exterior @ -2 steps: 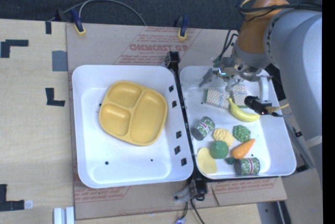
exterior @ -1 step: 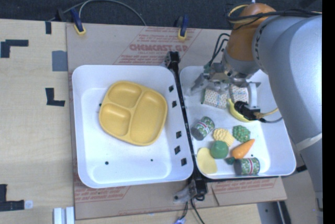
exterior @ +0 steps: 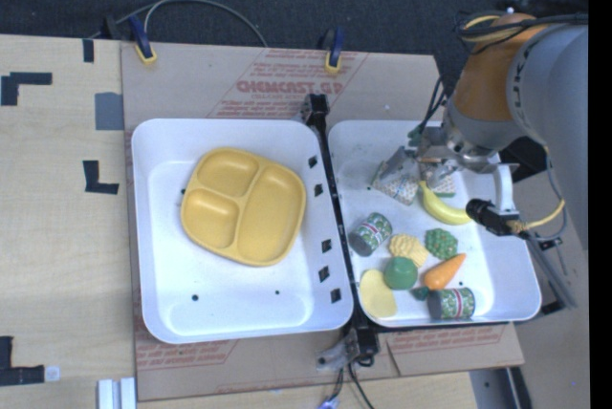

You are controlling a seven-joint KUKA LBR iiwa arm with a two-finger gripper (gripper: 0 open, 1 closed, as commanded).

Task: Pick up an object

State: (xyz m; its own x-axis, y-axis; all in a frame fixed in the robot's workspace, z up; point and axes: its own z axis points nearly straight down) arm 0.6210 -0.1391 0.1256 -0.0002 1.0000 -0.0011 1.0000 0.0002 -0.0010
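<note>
My gripper (exterior: 419, 170) hangs low over the back of the right bin (exterior: 516, 302), under the orange-banded wrist (exterior: 488, 87). A yellow banana (exterior: 442, 206) lies just in front of it, close to or touching it. Further forward are a green-labelled can (exterior: 371, 232), a yellow corn piece (exterior: 407, 248), a green broccoli-like piece (exterior: 441, 240), an orange carrot (exterior: 444, 272), a green ball (exterior: 401, 273), a pale yellow piece (exterior: 377, 294) and a second can (exterior: 451, 303).
The left bin (exterior: 163, 302) holds a yellow compartment plate (exterior: 243, 204). A black divider with clips (exterior: 330, 206) runs between the bins. The arm's grey body (exterior: 559, 111) overhangs the right bin's far right side.
</note>
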